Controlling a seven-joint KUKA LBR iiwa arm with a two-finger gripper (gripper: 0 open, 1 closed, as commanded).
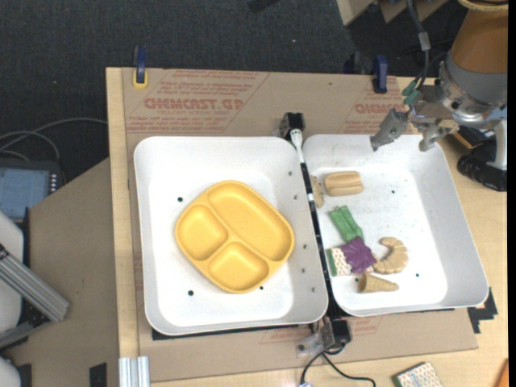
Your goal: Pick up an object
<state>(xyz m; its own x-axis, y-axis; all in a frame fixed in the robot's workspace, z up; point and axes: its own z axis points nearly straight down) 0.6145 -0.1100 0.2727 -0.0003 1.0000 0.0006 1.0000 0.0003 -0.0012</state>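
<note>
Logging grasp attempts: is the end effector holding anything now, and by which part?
Nothing is held. The end effector is open above the right bin's far edge, apart from the toys.

Bench top is a brown board printed "CHEMCAST GP" in red, held by 2 blue clamps along the far edge. Dark carpet lies beyond it. A black bracket sits at the far end of the seam between the 2 bins. A cable runs off the near edge. Grey aluminium extrusion lies at the lower left, beside a blue-grey device.
</note>
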